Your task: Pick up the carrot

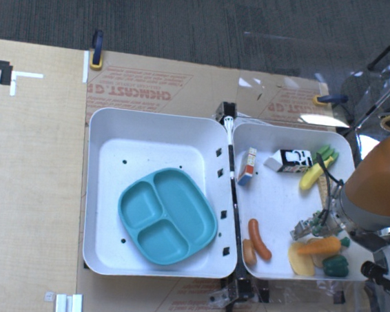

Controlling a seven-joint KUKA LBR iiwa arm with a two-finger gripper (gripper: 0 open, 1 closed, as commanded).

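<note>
In the right bin:
Carrot (pixel 319 246): tapered orange piece, near front right corner, just beside a yellow slice (pixel 301 263) and green chunk (pixel 336 265).
Gripper (pixel 306 229): metallic, touching carrot's left end; finger state cannot be told.
Left bin (pixel 100 197): smooth teal three-compartment tray (pixel 167 215).

Grey arm (pixel 363 216) with broad orange band (pixel 382 177)

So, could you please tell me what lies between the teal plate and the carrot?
In the camera view, two sausages lie on the right bin's floor between the teal plate and the carrot, past the bins' shared wall.
</note>
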